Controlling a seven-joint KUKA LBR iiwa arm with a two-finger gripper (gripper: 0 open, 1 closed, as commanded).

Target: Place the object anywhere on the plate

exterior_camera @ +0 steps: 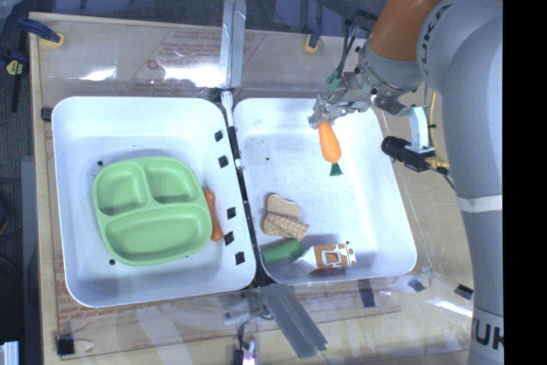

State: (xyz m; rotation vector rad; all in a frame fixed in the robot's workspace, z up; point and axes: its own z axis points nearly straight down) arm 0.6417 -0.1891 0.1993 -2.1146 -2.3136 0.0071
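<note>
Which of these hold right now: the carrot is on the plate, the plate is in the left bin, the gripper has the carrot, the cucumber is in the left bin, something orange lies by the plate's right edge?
1. The orange toy carrot with a green tip lies on the green three-compartment plastic plate. False: it hangs above the right white bin, its top end between the fingers.
2. The plate sits in the left white bin. True.
3. The two-finger gripper holds the carrot. True.
4. The green toy cucumber lies in the left bin. False: it is in the right bin, near the front left corner.
5. A thin orange stick-like item lies against the plate's right edge. True.
</note>
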